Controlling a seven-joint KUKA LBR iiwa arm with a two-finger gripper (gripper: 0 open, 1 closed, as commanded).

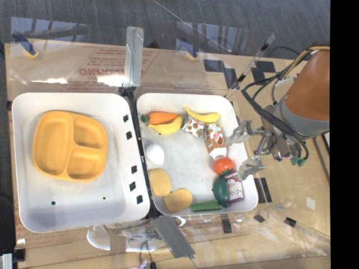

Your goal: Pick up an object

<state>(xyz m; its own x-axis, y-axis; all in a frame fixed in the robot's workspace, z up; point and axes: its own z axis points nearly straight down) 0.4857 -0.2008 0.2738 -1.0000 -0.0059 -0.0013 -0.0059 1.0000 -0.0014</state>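
- Step in hand, my read: approach stage. Gripper [247,149] sits at the right bin's [185,101] right rim, fingers spread wide, nothing btwn them. No obj lifted yet.
- Next move prob needs: drop in over one item, center fingers on it, close. Nearest candidates are the tomato [223,165] and the green bottle [228,189], both just beside the lower finger.
- Near edge of right bin: green chili-like veg [206,206] lying flat along the front wall, tan cookie-like disc [178,200] just beside it, second tan oval [160,181] a bit further in.
- Mid bin: white egg [154,154] near the left wall; tomato touching the cap end of a small sauce bottle [214,139]. Crowded here, so fingers risk bumping neighbours.
- Far side of right bin: carrot [163,117] on/against a yellow fruit [167,127], banana [203,116] by the back wall, patterned packet [194,127] below it.
- Left bin [73,214]: holds one yellow divided plate [69,145], three compartments, nothing in them that I can see. Well apart from the gripper.
- Arm [307,97] w/ orange band comes in from the right, cables trailing over the bench [168,60].
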